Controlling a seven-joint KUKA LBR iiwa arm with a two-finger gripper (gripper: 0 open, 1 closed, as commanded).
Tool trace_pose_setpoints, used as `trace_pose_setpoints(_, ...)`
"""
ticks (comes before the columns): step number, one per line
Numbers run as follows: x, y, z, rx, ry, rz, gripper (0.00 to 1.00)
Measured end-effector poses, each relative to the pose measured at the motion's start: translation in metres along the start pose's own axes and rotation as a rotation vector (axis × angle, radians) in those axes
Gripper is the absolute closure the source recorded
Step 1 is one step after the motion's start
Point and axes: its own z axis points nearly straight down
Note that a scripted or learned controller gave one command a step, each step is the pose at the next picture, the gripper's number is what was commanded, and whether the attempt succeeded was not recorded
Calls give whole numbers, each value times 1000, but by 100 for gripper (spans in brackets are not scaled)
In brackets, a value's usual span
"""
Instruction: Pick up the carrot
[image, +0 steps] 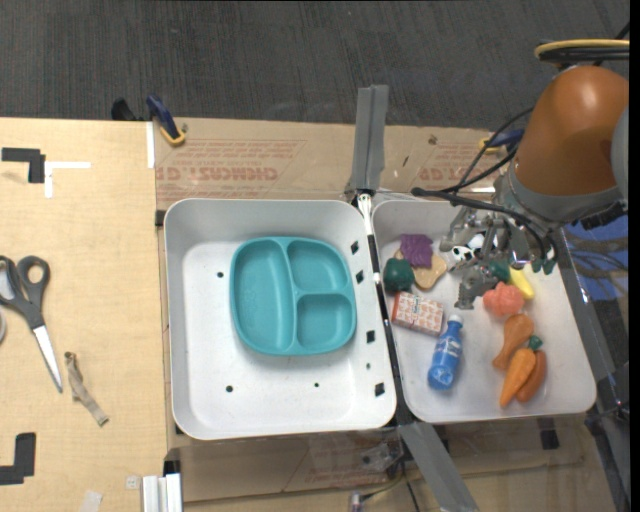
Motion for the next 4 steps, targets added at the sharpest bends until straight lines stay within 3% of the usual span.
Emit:
trace_pose_setpoints(1,31,-50,86,-1,0,111,0)
trace_pose_setpoints(2,56,-107,103,-1,0,217,0)
trace_pose_setpoints(3,111,-117,102,0,-4,242,0)
trace_pose_setpoints(4,112,-56,103,-1,2,341,0)
